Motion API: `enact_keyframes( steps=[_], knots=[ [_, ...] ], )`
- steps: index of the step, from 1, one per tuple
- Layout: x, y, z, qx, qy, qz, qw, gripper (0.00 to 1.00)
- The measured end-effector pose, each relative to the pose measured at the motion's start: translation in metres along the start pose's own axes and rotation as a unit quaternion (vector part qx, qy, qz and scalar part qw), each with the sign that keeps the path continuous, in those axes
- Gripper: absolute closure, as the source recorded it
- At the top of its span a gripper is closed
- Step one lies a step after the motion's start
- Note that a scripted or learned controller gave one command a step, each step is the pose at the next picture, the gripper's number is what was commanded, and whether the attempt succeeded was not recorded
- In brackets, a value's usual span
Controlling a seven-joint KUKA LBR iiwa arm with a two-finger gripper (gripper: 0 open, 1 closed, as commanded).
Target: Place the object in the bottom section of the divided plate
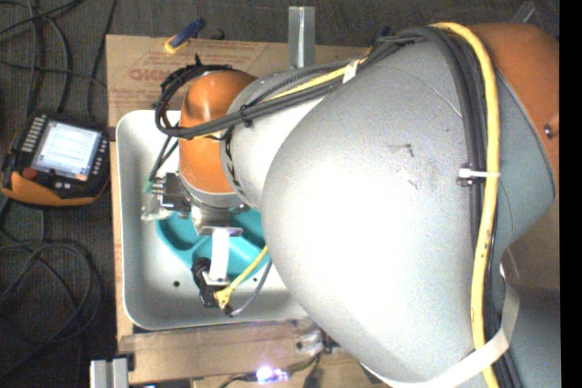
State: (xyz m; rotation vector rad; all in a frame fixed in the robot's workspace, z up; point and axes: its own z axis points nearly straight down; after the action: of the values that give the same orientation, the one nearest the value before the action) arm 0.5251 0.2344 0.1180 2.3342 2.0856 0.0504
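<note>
The grey arm fills most of the camera view and reaches into the left white bin point(136, 195). Its orange-banded wrist point(205, 136) hangs over a teal divided plate point(182, 243), of which only a strip at the left and lower edge shows under the wrist. The gripper sits below the wrist, over the plate, and the wrist hides its fingertips. I cannot make out any object between the fingers or on the visible part of the plate.
The left bin's bare floor point(150, 291) shows at the front left. A teach pendant point(59, 157) lies on the floor to the left of the bench. Cardboard point(145, 64) lines the bench behind the bin. The arm covers the right bin.
</note>
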Motion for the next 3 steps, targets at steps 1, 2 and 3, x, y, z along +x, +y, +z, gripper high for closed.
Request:
enact_keyframes(
  steps=[1,2,3],
  knots=[
    [-0.0465,-0.0387,0.0053,0.015,-0.016,0.261,0.9652,0.0],
    [-0.045,-0.0387,-0.0017,0.017,-0.017,0.258,0.9659,1.0],
    [-0.0464,-0.0401,-0.0006,0.019,-0.019,0.258,0.9657,0.0]
  ],
)
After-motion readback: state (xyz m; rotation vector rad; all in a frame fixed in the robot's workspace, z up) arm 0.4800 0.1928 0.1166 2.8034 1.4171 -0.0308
